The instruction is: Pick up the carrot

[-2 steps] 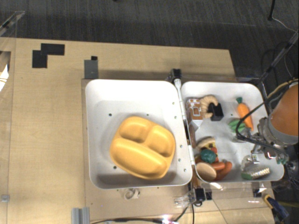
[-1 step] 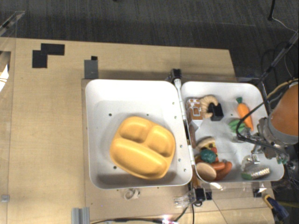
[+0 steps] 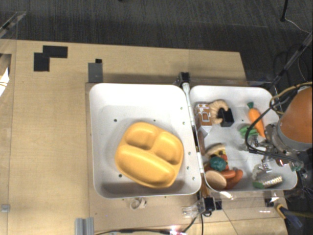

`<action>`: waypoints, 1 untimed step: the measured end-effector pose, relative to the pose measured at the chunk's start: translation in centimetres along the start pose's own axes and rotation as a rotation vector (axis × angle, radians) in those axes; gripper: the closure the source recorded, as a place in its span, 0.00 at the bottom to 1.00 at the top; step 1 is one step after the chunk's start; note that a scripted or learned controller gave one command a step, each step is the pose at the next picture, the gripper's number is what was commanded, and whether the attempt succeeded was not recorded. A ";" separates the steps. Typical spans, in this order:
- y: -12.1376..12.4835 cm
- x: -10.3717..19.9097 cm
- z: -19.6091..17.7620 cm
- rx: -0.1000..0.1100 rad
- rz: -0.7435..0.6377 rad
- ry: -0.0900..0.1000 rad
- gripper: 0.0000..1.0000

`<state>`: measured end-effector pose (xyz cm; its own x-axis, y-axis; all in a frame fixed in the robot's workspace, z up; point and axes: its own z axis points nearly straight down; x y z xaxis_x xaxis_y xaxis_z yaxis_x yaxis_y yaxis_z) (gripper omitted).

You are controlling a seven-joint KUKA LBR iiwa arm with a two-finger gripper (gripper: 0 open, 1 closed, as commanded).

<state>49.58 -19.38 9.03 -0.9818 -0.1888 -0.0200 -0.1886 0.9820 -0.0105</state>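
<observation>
The carrot (image 3: 256,120) is orange with a green top and lies near the back right of the right bin (image 3: 234,94), pointing toward the front. A black cable crosses it. My gripper (image 3: 265,174) hangs over the bin's front right corner, below the orange-banded wrist (image 3: 298,119). It is a short way in front of the carrot and apart from it. A pale ridged thing (image 3: 270,181) lies right under the gripper.
The left bin (image 3: 102,131) holds a big yellow pepper-shaped toy (image 3: 148,153). The right bin also holds a brown-and-white piece (image 3: 209,112), a black piece (image 3: 225,116), a green piece (image 3: 244,129) and a heap of toy foods (image 3: 221,169) at the front left.
</observation>
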 end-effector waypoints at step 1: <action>-0.2 -0.2 0.0 0.000 0.427 0.007 0.00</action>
